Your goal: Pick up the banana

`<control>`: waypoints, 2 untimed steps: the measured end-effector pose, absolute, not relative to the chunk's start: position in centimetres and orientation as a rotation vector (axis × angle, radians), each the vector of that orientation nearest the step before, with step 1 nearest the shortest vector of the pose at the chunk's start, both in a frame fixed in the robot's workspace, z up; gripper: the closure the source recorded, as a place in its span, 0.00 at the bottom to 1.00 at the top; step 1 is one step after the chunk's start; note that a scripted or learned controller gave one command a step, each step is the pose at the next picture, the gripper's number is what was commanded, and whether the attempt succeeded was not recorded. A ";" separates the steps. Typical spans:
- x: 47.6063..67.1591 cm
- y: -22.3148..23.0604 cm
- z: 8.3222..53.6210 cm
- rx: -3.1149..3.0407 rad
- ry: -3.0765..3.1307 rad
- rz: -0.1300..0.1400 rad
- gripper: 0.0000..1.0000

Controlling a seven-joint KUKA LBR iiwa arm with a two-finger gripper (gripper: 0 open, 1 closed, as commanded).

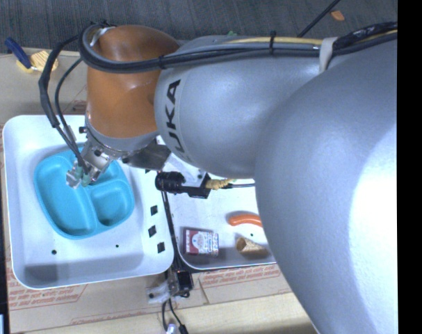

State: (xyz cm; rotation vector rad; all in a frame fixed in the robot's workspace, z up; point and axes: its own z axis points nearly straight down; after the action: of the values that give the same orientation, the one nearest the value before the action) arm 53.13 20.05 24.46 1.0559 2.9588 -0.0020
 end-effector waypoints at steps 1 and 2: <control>57.6 16.2 15.0 0.835 3.032 -0.006 1.00; 49.9 21.9 25.8 0.929 3.001 0.000 1.00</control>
State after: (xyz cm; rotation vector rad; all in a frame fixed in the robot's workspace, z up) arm 49.91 21.86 25.79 0.9286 3.0011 -0.0004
